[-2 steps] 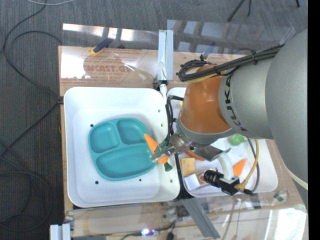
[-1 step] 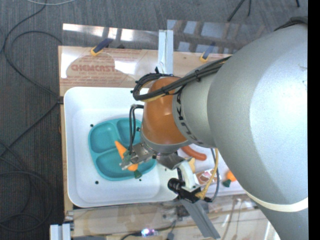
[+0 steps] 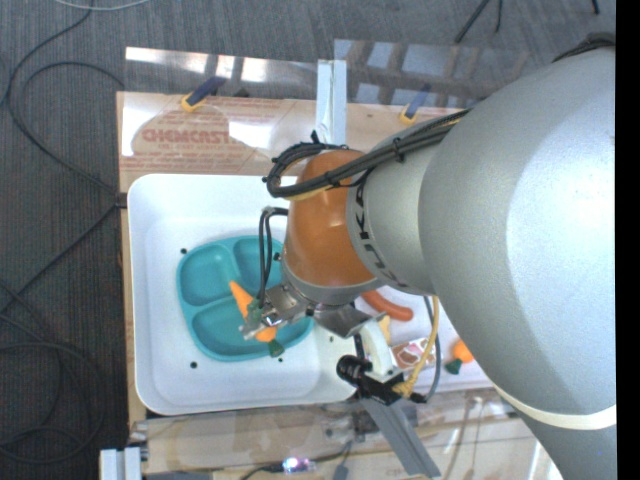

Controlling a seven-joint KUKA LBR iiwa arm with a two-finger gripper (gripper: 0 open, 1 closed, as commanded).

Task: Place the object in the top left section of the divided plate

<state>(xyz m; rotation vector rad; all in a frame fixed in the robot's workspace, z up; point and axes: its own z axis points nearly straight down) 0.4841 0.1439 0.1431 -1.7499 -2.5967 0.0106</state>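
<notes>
**Carrot at the fingers over the teal plate**

A small orange carrot (image 3: 240,295) lies slanted over the middle of the teal divided plate (image 3: 205,278), its lower end reaching the fingers (image 3: 262,318) of the gripper (image 3: 260,323). Another orange bit shows just below the fingers; whether it is part of the same carrot cannot be told. Whether the fingers are pinching the carrot or merely touching it cannot be told either. The plate sits in the left white bin (image 3: 160,368) on the table. The arm (image 3: 480,208) reaches in from the right, its orange band (image 3: 320,228) hanging above the plate's right edge, wrist pointing down and to the left. An orange sausage-like thing (image 3: 392,306) lies in the right bin, beside the arm.
</notes>
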